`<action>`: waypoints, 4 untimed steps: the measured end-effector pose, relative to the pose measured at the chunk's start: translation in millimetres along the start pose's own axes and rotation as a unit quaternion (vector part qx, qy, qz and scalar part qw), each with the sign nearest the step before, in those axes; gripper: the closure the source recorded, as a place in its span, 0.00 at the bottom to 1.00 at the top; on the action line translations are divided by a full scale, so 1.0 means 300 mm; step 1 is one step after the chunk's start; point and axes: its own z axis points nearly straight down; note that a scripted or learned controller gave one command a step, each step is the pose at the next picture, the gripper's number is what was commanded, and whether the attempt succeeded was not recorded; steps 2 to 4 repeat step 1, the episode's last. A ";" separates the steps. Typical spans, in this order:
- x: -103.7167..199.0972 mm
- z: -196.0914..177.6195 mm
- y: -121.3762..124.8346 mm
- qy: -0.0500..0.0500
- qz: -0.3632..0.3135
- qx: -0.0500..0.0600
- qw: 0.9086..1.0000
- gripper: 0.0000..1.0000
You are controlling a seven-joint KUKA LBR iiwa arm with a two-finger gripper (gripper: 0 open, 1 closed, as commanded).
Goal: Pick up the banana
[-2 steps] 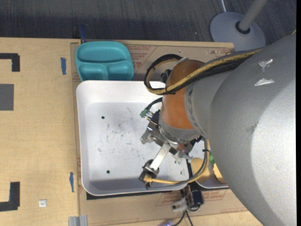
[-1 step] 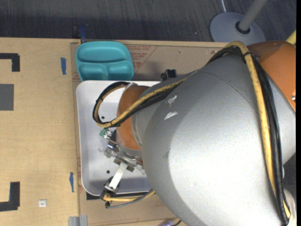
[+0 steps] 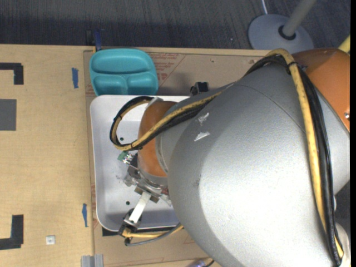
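Over the left shallow white plastic bin (image 3: pixel 104 149) on the desk (image 3: pixel 44 149), the bulky grey arm (image 3: pixel 245 166) hangs low, end effector (image 3: pixel 136 181) by the bin's floor. Open or gripping, I cannot tell, nor where the banana lies; I judge the pick unfinished.

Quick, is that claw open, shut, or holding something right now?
Gripper: cannot be told; it is low in the left white bin, under the arm.

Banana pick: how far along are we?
Done: the grey arm with its orange band is over the shallow white bin, gripper low inside it. In hand: nothing confirmable, since the arm hides most of the bin. Left: a seen grasp and lift of the banana.
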 end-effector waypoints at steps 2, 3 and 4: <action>0.006 -0.035 0.001 0.002 -0.001 -0.001 1.000 1.00; 0.006 -0.035 0.001 0.002 -0.001 -0.001 1.000 1.00; 0.006 -0.035 0.001 0.002 -0.001 -0.001 1.000 1.00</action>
